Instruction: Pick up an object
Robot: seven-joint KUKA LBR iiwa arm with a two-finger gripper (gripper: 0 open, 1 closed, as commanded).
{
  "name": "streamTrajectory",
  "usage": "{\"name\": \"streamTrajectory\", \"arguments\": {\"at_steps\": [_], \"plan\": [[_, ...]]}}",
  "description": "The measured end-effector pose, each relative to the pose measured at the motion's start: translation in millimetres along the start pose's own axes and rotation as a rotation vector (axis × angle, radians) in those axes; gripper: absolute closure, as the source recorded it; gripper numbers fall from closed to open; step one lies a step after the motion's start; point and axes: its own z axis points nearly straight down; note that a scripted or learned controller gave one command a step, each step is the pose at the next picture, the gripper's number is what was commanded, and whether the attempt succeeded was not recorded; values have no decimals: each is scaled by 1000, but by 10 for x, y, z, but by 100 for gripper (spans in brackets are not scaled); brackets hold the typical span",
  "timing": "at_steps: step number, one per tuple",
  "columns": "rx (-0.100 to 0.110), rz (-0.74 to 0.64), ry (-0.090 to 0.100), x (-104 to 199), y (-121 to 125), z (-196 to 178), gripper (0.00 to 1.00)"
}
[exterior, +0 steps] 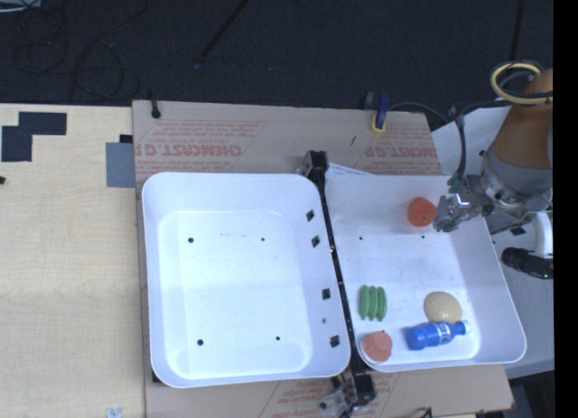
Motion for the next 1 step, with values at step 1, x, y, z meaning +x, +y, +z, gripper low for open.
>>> {"name": "streamTrajectory", "arguments": {"at_steps": [1], "plan": [[-3, 0, 0, -9, 15, -111, 100]]}}
